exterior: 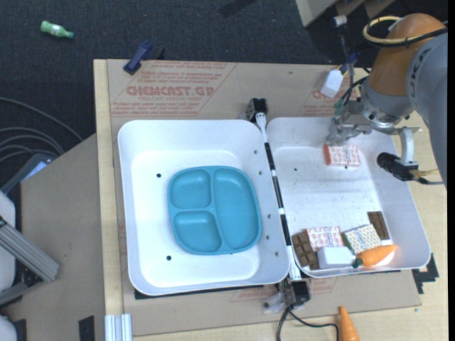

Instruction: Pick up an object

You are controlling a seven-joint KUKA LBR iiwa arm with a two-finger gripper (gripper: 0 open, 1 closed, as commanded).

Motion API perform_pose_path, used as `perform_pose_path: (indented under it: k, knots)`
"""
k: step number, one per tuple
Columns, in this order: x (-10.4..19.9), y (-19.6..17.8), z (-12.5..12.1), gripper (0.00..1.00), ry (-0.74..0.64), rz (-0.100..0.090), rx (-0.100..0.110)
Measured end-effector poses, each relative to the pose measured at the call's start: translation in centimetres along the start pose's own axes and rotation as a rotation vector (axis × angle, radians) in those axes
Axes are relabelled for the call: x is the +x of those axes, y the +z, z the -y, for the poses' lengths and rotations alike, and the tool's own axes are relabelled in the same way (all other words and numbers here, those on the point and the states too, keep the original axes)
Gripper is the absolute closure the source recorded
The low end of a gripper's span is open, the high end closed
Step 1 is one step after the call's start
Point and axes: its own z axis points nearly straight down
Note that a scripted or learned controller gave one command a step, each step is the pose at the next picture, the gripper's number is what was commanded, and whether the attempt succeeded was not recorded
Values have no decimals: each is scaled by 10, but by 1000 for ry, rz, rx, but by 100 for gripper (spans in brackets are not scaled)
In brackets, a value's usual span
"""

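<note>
My gripper (343, 135) hangs at the back of the right bin (313, 190), reaching in from the upper right. Directly below it, touching or nearly touching its tip, is a small red-and-white patterned packet (344, 155); whether the packet rests on the bin floor or is lifted is unclear. Along the bin's front edge lies a cluster: a brown chocolate bar (302, 249), another red-and-white packet (324, 235), a white box (334, 257), a yellowish packet (360, 237), an orange carrot (377, 256) and a dark brown bar (379, 224).
The left bin (142, 162) holds a blue divided plate (213, 209). A black divider with clamps (271, 169) runs between the bins. The grey arm with its orange band (398, 55) crosses the back right corner. Cables trail near the right rim (398, 166).
</note>
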Motion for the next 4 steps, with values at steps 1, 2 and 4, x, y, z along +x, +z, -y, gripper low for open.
perform_pose_path:
  k: [1, 2, 4]
  knots:
    - [0, 0, 0, 0, 0, 0, 1]
    - [-1, 22, 2, 0, 2, -5, 9]
    - [-2, 11, 0, 0, 1, 0, 3]
